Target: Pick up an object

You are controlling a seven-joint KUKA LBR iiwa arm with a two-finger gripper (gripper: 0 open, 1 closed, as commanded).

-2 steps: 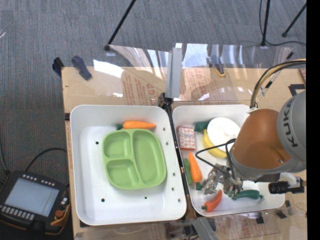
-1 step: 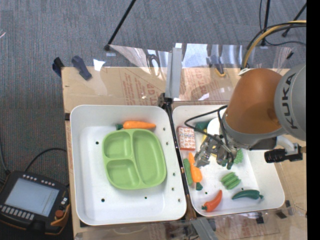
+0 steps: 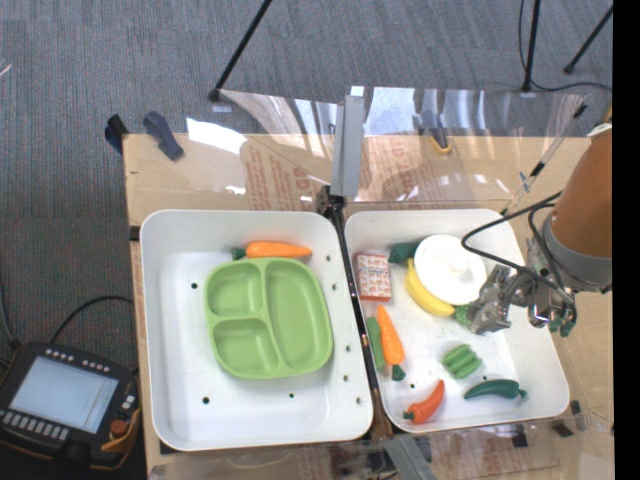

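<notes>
Two shallow white bins sit side by side on the bench. The left bin (image 3: 170,268) holds a green divided plate (image 3: 268,318) in its middle, with an orange carrot (image 3: 278,250) lying just beyond the plate's far edge. The right bin (image 3: 545,378) holds the clutter of toy food: a small red box (image 3: 373,276) near the wall shared with the left bin, a white round lid (image 3: 450,268) towards the far side with a yellow banana (image 3: 425,295) curving along its near-left edge, and a dark green piece (image 3: 403,252) just beside the lid's far-left rim. Nearer the camera lie a second carrot (image 3: 389,336) beside a green cucumber (image 3: 375,340), a ridged green pod (image 3: 461,360), a red-orange pepper (image 3: 428,403) at the near wall, and a dark green pepper (image 3: 493,390) to its right. The gripper (image 3: 492,310) hangs over the right bin just to the right of the lid and banana, above bare bin floor; nothing shows between its fingers, and whether they are apart or together cannot be told.
</notes>
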